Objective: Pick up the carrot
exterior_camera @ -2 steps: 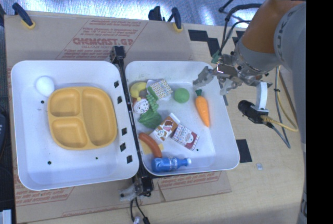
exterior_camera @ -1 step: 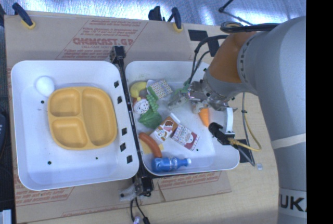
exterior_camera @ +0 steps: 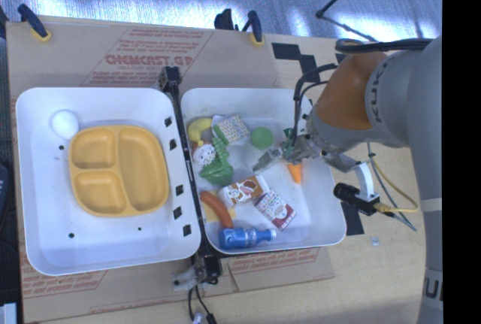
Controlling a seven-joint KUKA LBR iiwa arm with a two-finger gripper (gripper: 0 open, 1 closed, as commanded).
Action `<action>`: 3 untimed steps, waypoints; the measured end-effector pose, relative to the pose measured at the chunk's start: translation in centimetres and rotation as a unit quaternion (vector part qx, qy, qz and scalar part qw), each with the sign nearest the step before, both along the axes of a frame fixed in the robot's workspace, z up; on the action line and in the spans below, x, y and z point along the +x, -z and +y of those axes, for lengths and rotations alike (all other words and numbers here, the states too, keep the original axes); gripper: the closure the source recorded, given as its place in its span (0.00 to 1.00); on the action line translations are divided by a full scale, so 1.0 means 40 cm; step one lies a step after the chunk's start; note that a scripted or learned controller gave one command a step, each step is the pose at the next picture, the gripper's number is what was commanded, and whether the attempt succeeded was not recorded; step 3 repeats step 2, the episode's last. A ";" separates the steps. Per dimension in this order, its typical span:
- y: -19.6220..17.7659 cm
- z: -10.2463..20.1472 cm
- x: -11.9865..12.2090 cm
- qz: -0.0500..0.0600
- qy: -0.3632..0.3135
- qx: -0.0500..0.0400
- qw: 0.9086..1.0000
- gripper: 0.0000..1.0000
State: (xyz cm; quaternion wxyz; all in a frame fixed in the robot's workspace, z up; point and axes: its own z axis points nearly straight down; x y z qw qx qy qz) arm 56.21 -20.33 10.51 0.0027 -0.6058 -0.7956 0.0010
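Note:
The carrot (exterior_camera: 295, 173) is a small orange cone lying in the right bin (exterior_camera: 328, 219), near its right wall. My gripper (exterior_camera: 280, 155) hangs low over the bin just above and left of the carrot, close to its thick end. The arm's orange band and grey wrist cover the bin's upper right part. I cannot make out whether the carrot is gripped or only lies beside the gripper.
The right bin also holds a green ball (exterior_camera: 261, 137), a leafy green toy (exterior_camera: 217, 167), a banana (exterior_camera: 197, 127), several snack packets (exterior_camera: 274, 210), a sausage (exterior_camera: 214, 208) and a blue bottle (exterior_camera: 244, 237). The left bin (exterior_camera: 30, 187) holds a yellow divided plate (exterior_camera: 118, 168) and a white ball (exterior_camera: 65, 122).

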 end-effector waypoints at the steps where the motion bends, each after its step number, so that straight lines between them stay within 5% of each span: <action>1: -0.025 0.000 0.001 0.000 -0.002 0.000 1.000 1.00; 2: -0.282 0.083 0.014 -0.002 0.041 -0.001 0.999 1.00; 3: -0.282 0.083 0.014 -0.002 0.041 -0.001 0.999 1.00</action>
